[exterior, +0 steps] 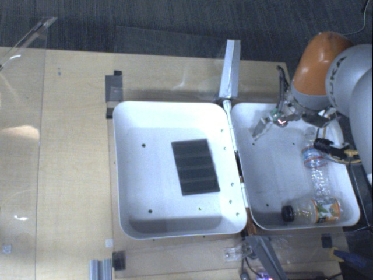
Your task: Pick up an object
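- The gripper (269,123) is seen over the right bin's (274,174) far corner; whether the jaws are released or clenched cannot be told.
- A clear bottle (317,177) and an orange-labelled bottle (312,212) are seen in that bin.
- A black ribbed block (195,167) is seen in the left bin (134,168).

The bottle (312,212) label's print is too small to read.

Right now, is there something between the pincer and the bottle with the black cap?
Nothing visible. The pincer hangs near the right bin's far-left corner; bare floor runs to the bottle with the black cap.
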